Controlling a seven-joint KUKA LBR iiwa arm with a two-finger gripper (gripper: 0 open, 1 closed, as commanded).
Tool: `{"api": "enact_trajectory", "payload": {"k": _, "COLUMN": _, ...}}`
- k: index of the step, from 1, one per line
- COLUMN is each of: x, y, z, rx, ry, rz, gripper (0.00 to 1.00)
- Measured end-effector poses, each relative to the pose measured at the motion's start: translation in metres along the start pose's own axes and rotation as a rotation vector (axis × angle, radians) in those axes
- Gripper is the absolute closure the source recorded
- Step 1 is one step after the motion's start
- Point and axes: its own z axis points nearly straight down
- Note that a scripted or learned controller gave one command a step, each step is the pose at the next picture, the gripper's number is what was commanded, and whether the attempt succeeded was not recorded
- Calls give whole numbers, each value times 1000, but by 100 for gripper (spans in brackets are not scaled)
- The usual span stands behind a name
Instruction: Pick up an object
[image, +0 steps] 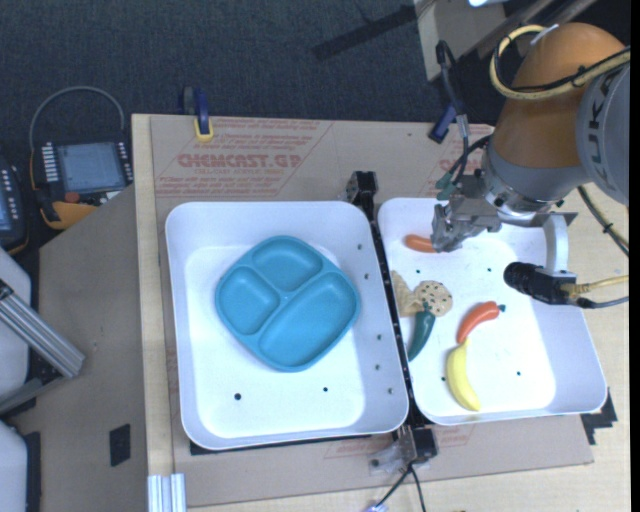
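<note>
Down in the right bin (540, 345), toward its far left corner: the tool (448, 232), hanging from the grey arm with the orange band, directly over one end of an orange carrot (419, 242). Cannot tell how wide the tool stands, nor whether it touches the carrot.

Lying flat on the bin floor, long axis running left to right across the view. Free end pointing left, toward the wall shared with the other bin; other end hidden beneath the tool.

Nearer the camera, along the same bin's left side: a tan scrap (402, 290) touching a speckled cookie (433, 296), then a green chili pepper (421, 334) just below them, slanted. Right of that, a red-orange chili pepper (478, 320) slanting up to the right, and close below it a banana (461, 377), long axis running near to far.

In the left bin (300, 395): a blue divided plate (288, 300) with three compartments, near the middle, well apart from the carrot.

Both bins side by side on the counter (150, 250).
</note>
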Motion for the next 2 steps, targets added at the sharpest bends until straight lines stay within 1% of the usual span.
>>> {"api": "enact_trajectory", "payload": {"k": 1, "x": 43, "y": -29, "z": -4, "rx": 0, "ry": 0, "rz": -1, "gripper": 100}}
{"api": "enact_trajectory", "payload": {"k": 2, "x": 81, "y": -53, "z": 0, "rx": 1, "ry": -1, "rz": 0, "gripper": 100}}
